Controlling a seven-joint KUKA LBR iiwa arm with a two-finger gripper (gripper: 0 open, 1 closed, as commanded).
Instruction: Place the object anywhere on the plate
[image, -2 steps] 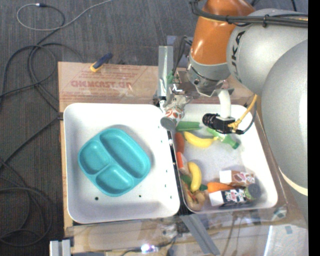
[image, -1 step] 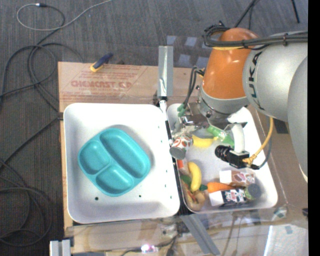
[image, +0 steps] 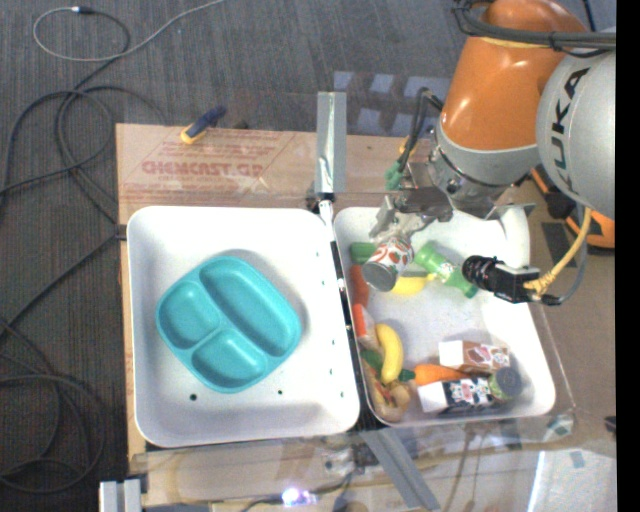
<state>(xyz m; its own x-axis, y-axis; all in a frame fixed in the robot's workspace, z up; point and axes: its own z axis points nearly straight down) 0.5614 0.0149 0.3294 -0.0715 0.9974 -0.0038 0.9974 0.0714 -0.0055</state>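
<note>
A teal plate (image: 230, 320) with three compartments lies in the left white bin (image: 150, 400). My gripper (image: 398, 240) hangs over the back left part of the right bin (image: 545, 370). It is shut on a small red and white can (image: 388, 264), which hangs tilted with its grey end facing down and left. The can is above the bin's other contents and well to the right of the plate. The arm's orange band (image: 495, 90) and grey wrist hide the back of the right bin.
Under and beside the can lie a green bottle (image: 446, 269) and a yellow lemon (image: 409, 287). At the front of the right bin are a banana (image: 390, 352), a carrot (image: 440, 374) and small boxes (image: 474, 355). A divider wall (image: 340, 290) separates the bins.
</note>
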